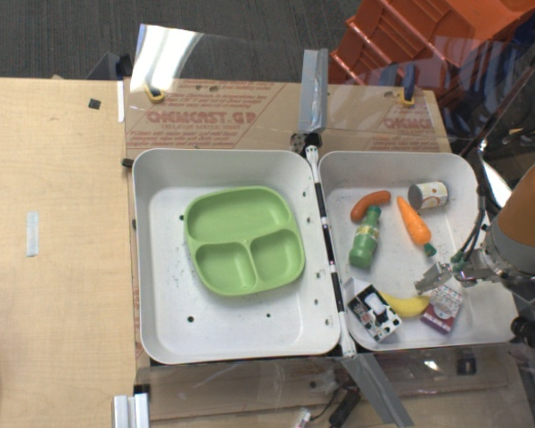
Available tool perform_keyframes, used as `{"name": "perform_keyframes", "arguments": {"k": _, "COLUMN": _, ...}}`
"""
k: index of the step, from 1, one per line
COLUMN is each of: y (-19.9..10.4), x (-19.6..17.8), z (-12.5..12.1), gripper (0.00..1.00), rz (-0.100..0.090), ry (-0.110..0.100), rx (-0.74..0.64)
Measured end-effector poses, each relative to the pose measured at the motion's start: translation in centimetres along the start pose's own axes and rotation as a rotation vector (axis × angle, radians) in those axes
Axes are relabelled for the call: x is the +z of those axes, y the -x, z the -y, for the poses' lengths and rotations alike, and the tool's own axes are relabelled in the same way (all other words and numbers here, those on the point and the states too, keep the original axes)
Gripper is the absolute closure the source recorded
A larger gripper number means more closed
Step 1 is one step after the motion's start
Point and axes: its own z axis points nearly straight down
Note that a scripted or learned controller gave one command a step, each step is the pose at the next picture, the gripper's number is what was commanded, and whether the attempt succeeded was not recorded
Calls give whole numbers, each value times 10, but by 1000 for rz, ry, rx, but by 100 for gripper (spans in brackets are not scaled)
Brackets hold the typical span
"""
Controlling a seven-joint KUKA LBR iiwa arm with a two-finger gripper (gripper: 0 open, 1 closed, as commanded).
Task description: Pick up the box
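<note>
In the right bin (481, 333), near the front right, lies a small white and maroon box (443, 309). My gripper (442, 279) hangs directly over the box's far edge, at or just above it; contact is unclear. The arm's orange band (528, 217) shows at the right edge. A second boxy item, black and white (374, 311), lies at the bin's front left, touching a yellow banana (408, 306).
The right bin also holds a green bottle (366, 240), a red sausage (370, 203), a carrot (415, 222) and a small can on its side (429, 194). In the left bin (160, 319) sits a green divided plate (243, 238). A metal divider (324, 230) separates the bins.
</note>
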Motion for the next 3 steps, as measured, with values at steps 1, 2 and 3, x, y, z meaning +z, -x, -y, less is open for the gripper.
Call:
{"name": "perform_keyframes", "arguments": {"k": 1, "y": 0, "x": 0, "z": 0, "gripper": 0, "rz": 0, "ry": 0, "rx": 0}}
{"name": "perform_keyframes", "arguments": {"k": 2, "y": 0, "x": 0, "z": 0, "gripper": 0, "rz": 0, "ry": 0, "rx": 0}}
{"name": "perform_keyframes", "arguments": {"k": 3, "y": 0, "x": 0, "z": 0, "gripper": 0, "rz": 0, "ry": 0, "rx": 0}}
